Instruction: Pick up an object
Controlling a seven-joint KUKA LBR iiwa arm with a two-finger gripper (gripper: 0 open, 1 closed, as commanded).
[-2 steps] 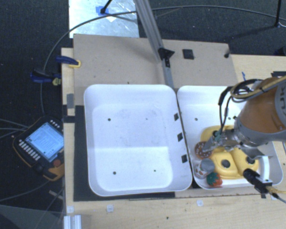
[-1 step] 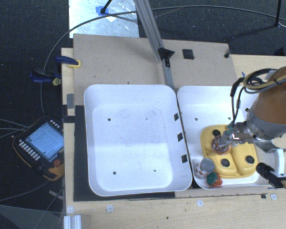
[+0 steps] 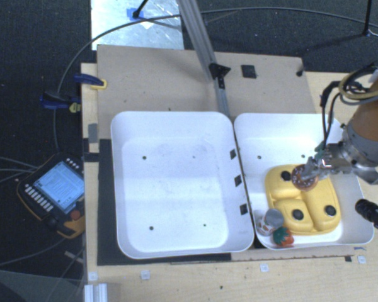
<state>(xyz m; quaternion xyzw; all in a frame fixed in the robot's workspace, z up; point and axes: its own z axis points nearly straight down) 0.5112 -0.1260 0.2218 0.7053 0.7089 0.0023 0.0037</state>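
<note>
Arm: grey KUKA arm [image 3: 368, 128] enters from the right edge of the frame, wrist bent down over the right bin [image 3: 264, 137].
Gripper: gripper [image 3: 304, 176] sits low over the yellow toy's upper end; whether it is spread or closed cannot be told, as its tip blurs into a brownish patch there.
Yellow toy: yellow toy [image 3: 305, 203], large and lumpy with dark round spots, lies in the lower middle of the right bin.
Small pieces: grey piece [image 3: 274, 218] and a green-and-orange piece [image 3: 281, 235] lie just beside the toy at the bin's lower left corner.
Handling: the toy looks like stiff moulded plastic, probably light but broad and smooth, so it may slip; a raised edge or narrow lobe seems the better hold.
Left bin: left bin [image 3: 123, 131] fills the frame's centre.
</note>
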